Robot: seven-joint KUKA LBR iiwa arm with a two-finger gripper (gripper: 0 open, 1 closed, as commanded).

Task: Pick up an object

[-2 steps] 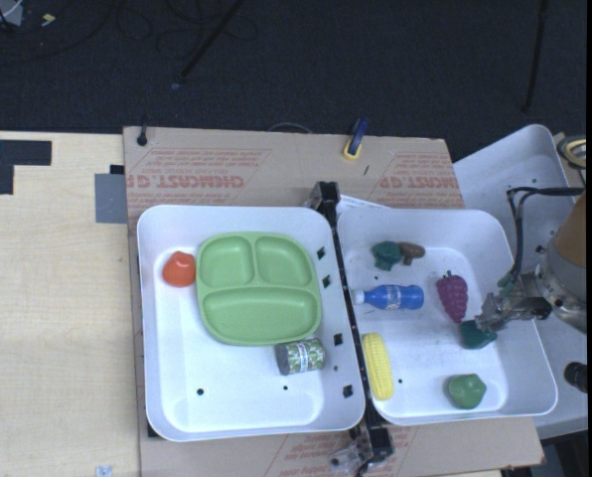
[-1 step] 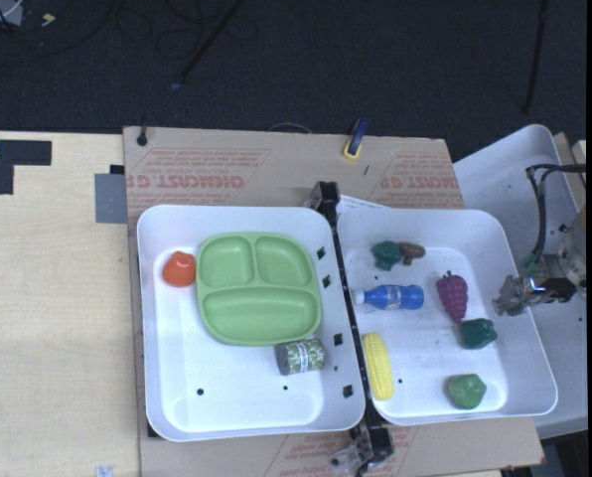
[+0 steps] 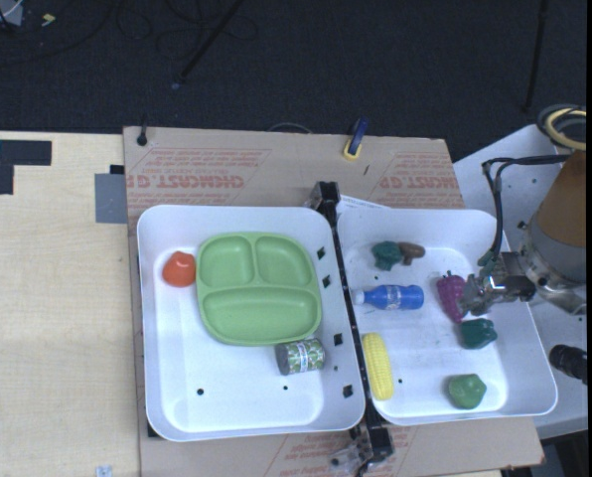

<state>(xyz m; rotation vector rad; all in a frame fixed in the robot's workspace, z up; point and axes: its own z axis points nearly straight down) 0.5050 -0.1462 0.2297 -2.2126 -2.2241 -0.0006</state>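
Nearest, a green lump (image 3: pixel 466 391) lay in the right bin (image 3: pixel 430 413); the gripper (image 3: pixel 475 294), jaw width unclear, hovered beside a purple toy (image 3: pixel 450 294), likely light, soft, best pinched mid-body.

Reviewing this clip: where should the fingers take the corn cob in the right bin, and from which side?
Probably across the corn cob's middle, from above. It lies flat, its length running along the right bin's left wall, so closing across the narrow width suits it. That wall crowds one side; a slightly inward approach seems safer.

Bench (image 3: pixel 48 296) bears cardboard (image 3: pixel 276 172), apparently under both bins (image 3: pixel 162 386).
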